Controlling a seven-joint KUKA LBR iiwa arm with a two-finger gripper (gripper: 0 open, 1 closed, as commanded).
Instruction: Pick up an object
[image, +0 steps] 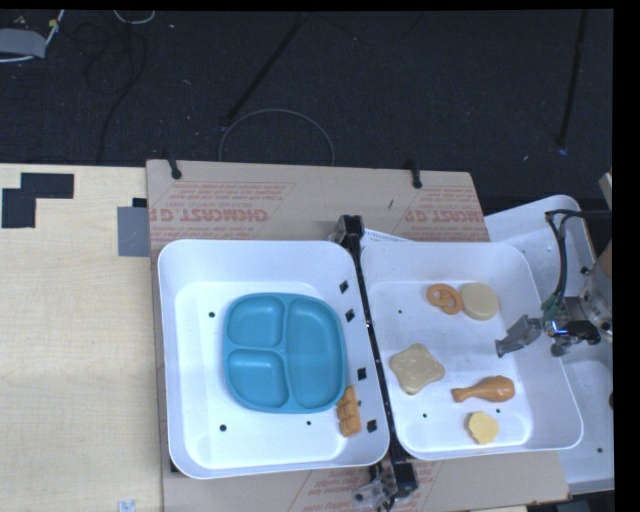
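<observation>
The right bin (540, 415) holds several toy foods. An orange pretzel (443, 297) lies beside a cream round biscuit (479, 301) at the back. A beige bread slice (416, 368) sits in the middle, with a brown drumstick (485, 390) to its right. A yellow chunk (483, 428) lies near the front. My gripper (520, 336) hovers over the bin's right side, to the right of the biscuit and above the drumstick. Nothing shows in its grasp.
The left bin (190, 300) carries a blue divided plate (283, 352) and a small orange waffle-like piece (348, 411) at its front right corner. A black divider (366, 340) runs between the bins. The arm's wrist and cables (578, 315) hang over the right rim.
</observation>
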